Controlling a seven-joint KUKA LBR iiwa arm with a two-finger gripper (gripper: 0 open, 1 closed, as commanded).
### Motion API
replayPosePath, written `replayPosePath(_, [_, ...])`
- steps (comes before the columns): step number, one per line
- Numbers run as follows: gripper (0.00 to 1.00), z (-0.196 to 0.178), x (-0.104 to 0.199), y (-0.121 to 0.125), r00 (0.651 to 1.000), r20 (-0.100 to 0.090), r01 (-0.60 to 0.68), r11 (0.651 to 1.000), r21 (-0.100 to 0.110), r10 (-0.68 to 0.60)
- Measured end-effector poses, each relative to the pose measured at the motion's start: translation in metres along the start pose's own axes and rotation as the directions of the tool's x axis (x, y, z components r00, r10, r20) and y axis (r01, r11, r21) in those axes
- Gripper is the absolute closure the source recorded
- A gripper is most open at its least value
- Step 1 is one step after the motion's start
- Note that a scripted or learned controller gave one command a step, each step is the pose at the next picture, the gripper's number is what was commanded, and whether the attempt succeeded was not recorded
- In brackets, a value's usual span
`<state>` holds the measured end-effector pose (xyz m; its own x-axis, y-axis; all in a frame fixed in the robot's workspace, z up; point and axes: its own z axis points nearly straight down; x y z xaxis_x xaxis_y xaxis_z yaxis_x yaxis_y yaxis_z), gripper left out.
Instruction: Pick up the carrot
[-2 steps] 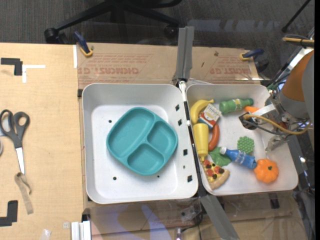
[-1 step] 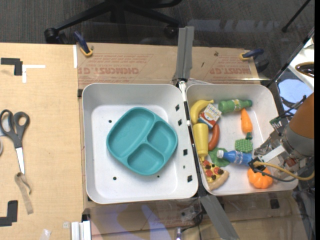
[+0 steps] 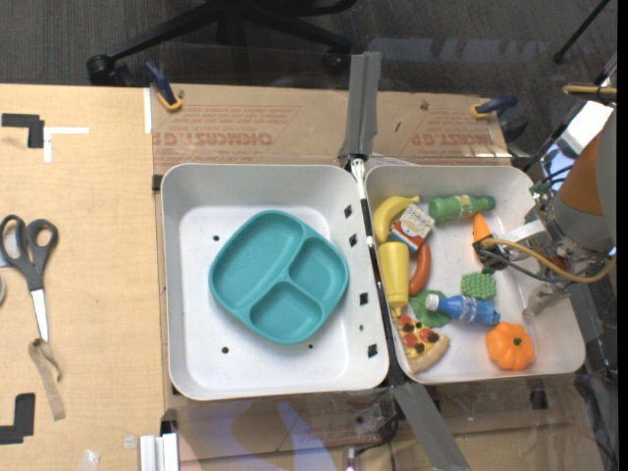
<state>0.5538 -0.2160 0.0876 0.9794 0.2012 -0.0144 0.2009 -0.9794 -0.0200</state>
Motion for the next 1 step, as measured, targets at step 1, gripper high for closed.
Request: replayPosePath(1, [0.0, -0.0056, 0.0755, 0.0044, 0.979, -0.009, 0.206, 0.978, -0.02, -0.206])
